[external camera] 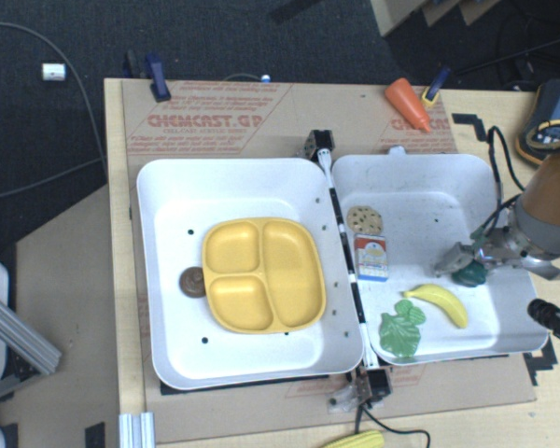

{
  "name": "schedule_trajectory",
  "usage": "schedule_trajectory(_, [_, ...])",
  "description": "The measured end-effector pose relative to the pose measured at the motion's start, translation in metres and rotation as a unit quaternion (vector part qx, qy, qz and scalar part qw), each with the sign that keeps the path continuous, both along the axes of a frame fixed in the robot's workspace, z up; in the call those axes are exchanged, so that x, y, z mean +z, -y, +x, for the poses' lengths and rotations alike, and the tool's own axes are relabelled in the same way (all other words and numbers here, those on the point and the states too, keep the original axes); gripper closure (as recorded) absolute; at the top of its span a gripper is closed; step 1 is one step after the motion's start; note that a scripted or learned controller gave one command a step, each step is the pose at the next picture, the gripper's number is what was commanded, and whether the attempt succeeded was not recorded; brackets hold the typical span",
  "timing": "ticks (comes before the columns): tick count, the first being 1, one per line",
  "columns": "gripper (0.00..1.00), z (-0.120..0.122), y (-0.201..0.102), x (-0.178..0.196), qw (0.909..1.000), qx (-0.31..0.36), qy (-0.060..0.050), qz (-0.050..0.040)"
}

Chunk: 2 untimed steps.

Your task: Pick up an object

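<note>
The right bin (420, 180) holds a round cookie (364, 218), a small red and white box (371, 257), a yellow banana (439, 302) and a green leafy piece (400, 329). A small dark teal object (469, 274) lies near that bin's right side. My gripper (465, 259) reaches in from the right and sits low, right over the teal object and just above the banana's far end. The teal object is partly covered by the gripper.
The left bin (163, 250) carries a yellow divided plate (261, 275) with a brown round piece (193, 282) beside its left edge. An orange item (409, 105) and a blue clamp (156, 77) lie on the bench behind the bins. A black divider (341, 241) runs between the bins.
</note>
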<state>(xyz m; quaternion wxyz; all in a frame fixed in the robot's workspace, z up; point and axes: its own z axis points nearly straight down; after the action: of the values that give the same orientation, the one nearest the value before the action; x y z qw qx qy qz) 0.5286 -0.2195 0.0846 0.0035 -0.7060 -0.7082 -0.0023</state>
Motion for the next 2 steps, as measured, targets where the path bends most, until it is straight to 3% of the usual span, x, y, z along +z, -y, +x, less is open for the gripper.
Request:
schedule_trajectory(1, [1.00,0.000,0.003,0.010,1.0000,-0.001,0.002,-0.0035])
schedule_trajectory(2, [1.00,0.039,-0.052,0.015,1.0000,-0.001,0.002,-0.0041])
